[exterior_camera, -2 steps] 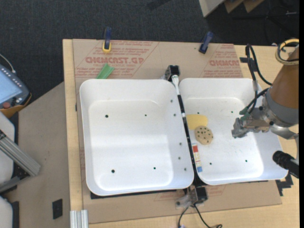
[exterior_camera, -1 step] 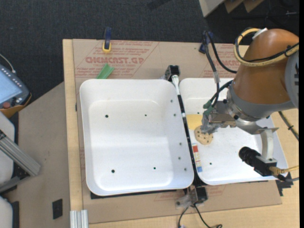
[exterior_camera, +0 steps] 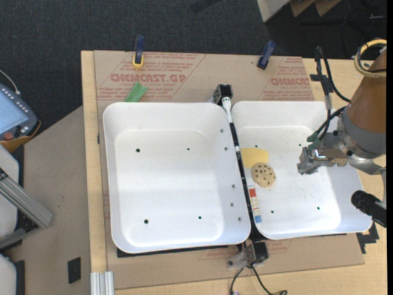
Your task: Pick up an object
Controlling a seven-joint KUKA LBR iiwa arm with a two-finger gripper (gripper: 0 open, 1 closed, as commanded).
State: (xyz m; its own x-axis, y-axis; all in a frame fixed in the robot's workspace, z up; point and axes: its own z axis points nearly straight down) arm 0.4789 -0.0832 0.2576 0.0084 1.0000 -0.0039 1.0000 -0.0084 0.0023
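Risk of grasping nothing: grey two-finger gripper (exterior_camera: 309, 162), finger state untellable, hangs apart from round speckled tan cookie (exterior_camera: 264, 175) and yellow wedge (exterior_camera: 253, 157).

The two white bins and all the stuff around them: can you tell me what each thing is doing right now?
Left bin: flat on the bench.
Right bin: holds three things near its left wall.
Yellow piece: lying flat.
Cookie: lying flat, touching the yellow piece.
Striped stick: lying along the wall.
Gripper: above the right bin, holding nothing.

Green strip (exterior_camera: 136, 93) on cardboard (exterior_camera: 184, 72), clamps (exterior_camera: 139, 52)
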